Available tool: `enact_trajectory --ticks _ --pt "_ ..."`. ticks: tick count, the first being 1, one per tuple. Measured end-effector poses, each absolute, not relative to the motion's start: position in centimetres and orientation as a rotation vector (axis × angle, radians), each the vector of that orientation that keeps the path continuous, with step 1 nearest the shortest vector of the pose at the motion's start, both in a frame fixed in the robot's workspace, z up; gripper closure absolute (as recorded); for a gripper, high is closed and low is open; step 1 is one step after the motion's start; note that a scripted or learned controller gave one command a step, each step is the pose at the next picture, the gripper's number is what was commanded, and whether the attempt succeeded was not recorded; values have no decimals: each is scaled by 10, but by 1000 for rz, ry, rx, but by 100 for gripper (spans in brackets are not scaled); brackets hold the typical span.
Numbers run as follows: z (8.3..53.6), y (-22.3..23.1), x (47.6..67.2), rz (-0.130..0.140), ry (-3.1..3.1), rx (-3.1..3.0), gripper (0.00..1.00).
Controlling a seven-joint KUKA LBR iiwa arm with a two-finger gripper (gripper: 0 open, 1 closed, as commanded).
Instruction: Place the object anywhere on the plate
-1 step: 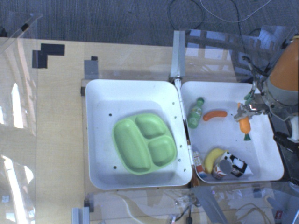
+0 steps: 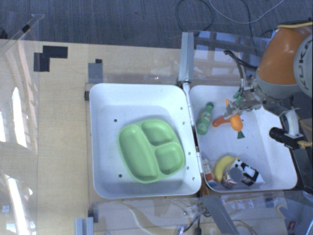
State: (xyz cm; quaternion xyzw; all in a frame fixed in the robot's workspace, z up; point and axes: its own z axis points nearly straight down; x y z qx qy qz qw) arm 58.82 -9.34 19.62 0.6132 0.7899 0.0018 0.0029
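Observation:
A green divided plate (image 2: 149,150) lies in the left white bin (image 2: 102,131). In the right bin (image 2: 279,165) are a green bottle (image 2: 204,117), an orange carrot-like toy (image 2: 236,124) with a green tip, a slim orange piece (image 2: 220,122) beside it, a banana (image 2: 222,166), and a dark-and-white packet (image 2: 242,174). My gripper (image 2: 239,104) hangs low over the back of the right bin, directly above the orange toys and close to them. Nothing can be seen held in it.
The grey arm with its orange band (image 2: 286,53) comes in over the right bin's far right corner. A metal divider (image 2: 186,62) runs between the bins at the back. Cables (image 2: 230,6) lie on the floor beyond the bench.

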Motion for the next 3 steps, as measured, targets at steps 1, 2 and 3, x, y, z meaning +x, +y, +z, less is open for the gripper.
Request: enact_trajectory --ticks 1,2,3 --pt "185 -41 585 5 2615 1732 100" --pt "185 56 579 6 2477 1928 100" --pt "241 72 628 7 2470 1934 100"
